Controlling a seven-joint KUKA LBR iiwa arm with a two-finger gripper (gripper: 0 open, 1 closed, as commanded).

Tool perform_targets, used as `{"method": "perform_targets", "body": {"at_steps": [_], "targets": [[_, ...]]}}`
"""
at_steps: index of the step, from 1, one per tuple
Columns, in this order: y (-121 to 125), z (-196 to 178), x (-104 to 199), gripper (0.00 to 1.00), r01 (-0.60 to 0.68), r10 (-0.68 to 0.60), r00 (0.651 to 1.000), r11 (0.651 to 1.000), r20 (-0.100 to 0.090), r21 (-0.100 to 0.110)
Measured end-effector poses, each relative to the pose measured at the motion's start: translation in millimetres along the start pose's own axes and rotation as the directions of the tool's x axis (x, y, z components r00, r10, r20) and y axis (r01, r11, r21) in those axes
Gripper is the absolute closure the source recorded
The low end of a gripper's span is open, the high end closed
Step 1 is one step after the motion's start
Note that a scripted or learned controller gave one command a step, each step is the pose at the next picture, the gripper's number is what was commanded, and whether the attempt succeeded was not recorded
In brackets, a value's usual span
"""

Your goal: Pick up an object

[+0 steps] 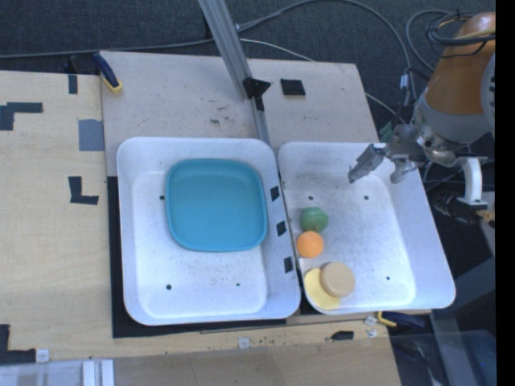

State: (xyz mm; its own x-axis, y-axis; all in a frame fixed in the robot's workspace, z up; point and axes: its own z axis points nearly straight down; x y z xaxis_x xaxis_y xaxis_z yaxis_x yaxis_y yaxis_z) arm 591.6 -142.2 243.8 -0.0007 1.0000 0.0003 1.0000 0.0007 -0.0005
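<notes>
Tan disc (337, 279) on yellow piece (315, 293), orange ball (310, 244), green ball (314, 219) clustered along right bin (418, 252) left wall, near front corner. Gripper (380, 166) spread wide, empty, at back edge, well apart; blue plate (216, 204) in left bin (141, 215).

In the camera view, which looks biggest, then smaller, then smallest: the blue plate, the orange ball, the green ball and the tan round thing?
1. Blue plate, by far the biggest.
2. Tan round thing.
3. Orange ball and green ball: they look about alike, so no ranking.
</notes>
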Motion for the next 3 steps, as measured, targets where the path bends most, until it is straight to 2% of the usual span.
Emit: {"method": "perform_targets", "body": {"at_steps": [2, 3], "targets": [[14, 104, 8, 0.00, 0.000, 0.000, 1.000, 1.000, 0.000, 0.005], [14, 155, 9, 0.00, 0.000, 0.000, 1.000, 1.000, 0.000, 0.000]]}}
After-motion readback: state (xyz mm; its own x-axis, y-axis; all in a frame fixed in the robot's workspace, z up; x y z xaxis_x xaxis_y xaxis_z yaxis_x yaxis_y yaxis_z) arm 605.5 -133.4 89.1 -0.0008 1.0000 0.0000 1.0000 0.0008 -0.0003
